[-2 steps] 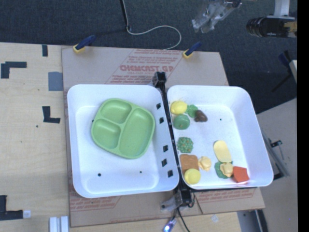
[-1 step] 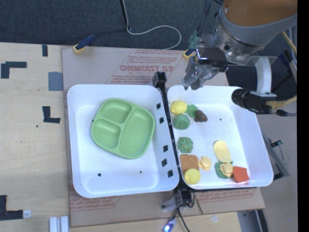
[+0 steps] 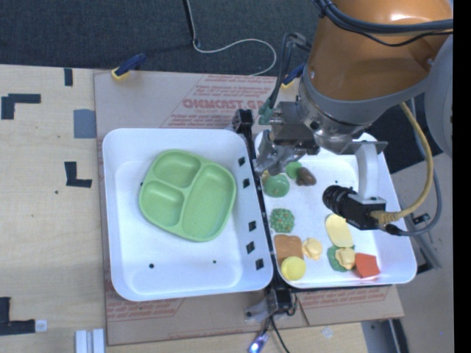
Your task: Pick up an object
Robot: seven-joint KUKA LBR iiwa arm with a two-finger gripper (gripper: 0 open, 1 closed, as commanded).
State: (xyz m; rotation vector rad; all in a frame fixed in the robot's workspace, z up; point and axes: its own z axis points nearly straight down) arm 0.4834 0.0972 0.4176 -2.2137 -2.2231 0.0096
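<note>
My gripper (image 3: 271,165) hangs low over the far left corner of the right bin (image 3: 333,176), close to the divider between the bins. Just below it lies a round green toy piece (image 3: 277,187), touching or nearly touching the gripper tip. A dark green and brown piece (image 3: 301,173) sits just to its right. Nothing is visibly lifted off the bin floor.
Several more toy foods lie in the right bin: a bumpy green piece (image 3: 282,219), an orange-brown slab (image 3: 288,244), a yellow ball (image 3: 293,268), a pale yellow oval (image 3: 339,231) and an orange-red block (image 3: 366,265). A green divided plate (image 3: 188,194) lies in the left bin (image 3: 121,226).
</note>
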